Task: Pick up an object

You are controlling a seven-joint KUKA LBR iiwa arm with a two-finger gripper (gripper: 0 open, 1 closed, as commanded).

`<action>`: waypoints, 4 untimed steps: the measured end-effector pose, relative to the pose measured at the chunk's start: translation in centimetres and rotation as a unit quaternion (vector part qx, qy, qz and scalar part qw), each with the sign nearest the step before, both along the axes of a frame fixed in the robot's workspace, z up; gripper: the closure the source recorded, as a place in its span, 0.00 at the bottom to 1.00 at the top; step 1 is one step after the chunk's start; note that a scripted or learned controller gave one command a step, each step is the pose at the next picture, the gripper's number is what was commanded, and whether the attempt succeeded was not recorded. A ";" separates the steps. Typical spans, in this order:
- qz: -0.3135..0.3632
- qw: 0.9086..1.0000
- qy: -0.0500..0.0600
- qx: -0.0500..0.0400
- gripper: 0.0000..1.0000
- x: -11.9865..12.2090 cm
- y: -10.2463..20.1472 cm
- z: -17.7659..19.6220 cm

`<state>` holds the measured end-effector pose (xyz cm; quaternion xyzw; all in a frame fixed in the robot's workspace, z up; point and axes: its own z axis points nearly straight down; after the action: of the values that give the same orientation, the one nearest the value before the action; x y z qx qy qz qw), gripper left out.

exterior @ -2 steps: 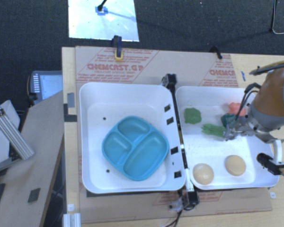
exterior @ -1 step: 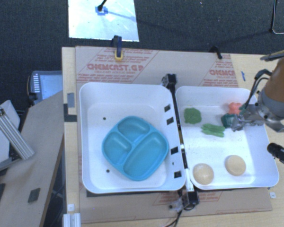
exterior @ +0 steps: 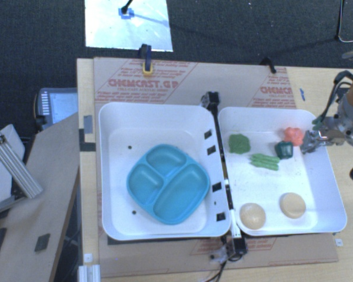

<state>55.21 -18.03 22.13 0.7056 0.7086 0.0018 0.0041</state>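
The small dark-green pepper-like toy [exterior: 284,150] lies in the upper right of the right white bin [exterior: 323,184], touching a salmon-pink lumpy toy [exterior: 293,136]. Our gripper [exterior: 310,141] hovers just beside both at the bin's right wall; we cannot tell whether its fingers are spread or closed. We judge this the approach step: next we need to centre over one toy and descend. A blue sectioned plastic tray [exterior: 167,184] fills the left white bin [exterior: 115,134].

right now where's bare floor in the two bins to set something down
Right bin: open middle between the green beans and the two round buns. Left bin: a strip behind the blue tray. Crowded at the gripper, by the pepper.
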 end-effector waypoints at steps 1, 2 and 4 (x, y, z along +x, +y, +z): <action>0.000 1.000 0.000 0.000 1.00 0.2 0.0 5.4; 0.002 1.000 0.003 0.002 1.00 -0.4 4.4 5.4; 0.003 1.000 0.004 0.003 1.00 -2.1 15.7 2.8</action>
<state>53.12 -2.37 24.89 0.7038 0.7104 0.0008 -0.0009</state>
